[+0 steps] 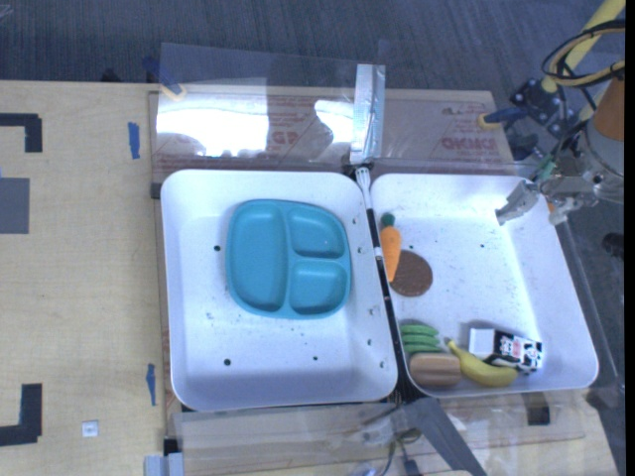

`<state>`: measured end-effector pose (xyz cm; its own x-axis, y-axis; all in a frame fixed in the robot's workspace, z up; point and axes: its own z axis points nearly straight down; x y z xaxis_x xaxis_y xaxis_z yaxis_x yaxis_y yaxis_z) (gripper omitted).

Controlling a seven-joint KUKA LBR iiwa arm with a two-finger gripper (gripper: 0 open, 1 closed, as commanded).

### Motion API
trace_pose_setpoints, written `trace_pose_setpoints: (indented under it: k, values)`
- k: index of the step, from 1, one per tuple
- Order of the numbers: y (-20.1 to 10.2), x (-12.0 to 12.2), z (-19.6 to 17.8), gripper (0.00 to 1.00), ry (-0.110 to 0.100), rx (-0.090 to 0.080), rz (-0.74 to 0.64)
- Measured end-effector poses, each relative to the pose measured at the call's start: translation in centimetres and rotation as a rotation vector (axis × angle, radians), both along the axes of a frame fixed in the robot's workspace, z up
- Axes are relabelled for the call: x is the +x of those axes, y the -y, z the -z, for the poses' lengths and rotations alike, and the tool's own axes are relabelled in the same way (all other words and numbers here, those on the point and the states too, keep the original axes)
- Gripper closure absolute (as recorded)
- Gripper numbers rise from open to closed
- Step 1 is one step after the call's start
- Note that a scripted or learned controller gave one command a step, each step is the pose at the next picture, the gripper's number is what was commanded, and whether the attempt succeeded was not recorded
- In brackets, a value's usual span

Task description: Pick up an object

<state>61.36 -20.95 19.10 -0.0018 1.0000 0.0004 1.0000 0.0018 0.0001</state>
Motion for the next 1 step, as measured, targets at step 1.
trace_pose_setpoints:
  k: [1]
  values:
    - [-5.75,4.95,9.89,0.00,-0.008,0.003,-0.051]
